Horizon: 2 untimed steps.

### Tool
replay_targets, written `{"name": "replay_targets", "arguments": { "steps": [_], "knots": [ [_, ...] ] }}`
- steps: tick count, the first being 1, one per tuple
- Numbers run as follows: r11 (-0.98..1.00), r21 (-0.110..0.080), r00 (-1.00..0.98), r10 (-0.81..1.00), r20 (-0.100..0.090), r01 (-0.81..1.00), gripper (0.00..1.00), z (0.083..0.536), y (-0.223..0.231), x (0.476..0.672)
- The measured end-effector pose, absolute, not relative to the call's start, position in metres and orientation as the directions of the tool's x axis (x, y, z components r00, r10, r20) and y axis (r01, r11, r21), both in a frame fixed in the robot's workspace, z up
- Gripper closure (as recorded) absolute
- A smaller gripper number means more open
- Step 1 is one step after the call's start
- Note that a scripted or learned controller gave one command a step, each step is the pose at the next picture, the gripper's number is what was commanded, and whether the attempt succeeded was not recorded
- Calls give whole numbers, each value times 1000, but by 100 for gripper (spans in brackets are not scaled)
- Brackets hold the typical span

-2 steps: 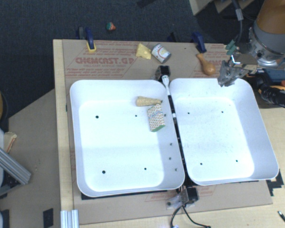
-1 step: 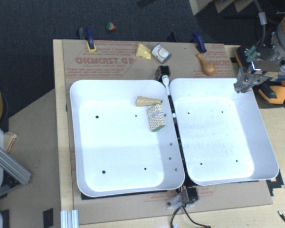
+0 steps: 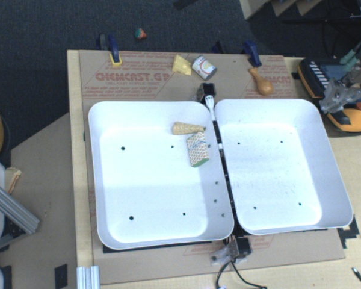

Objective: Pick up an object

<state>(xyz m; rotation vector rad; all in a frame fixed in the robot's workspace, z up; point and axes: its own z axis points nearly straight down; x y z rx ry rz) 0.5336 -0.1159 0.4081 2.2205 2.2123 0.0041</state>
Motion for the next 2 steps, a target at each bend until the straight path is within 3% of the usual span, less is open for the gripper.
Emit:
{"name": "replay_targets", "arguments": {
  "steps": [1, 2],
  "knots": [
    [-8, -3, 8, 1000, -2, 1000, 100, 384, -189, 512],
    [2, -16, -1, 1000, 6, 1000, 100, 244, -141, 493]
  ]
}}
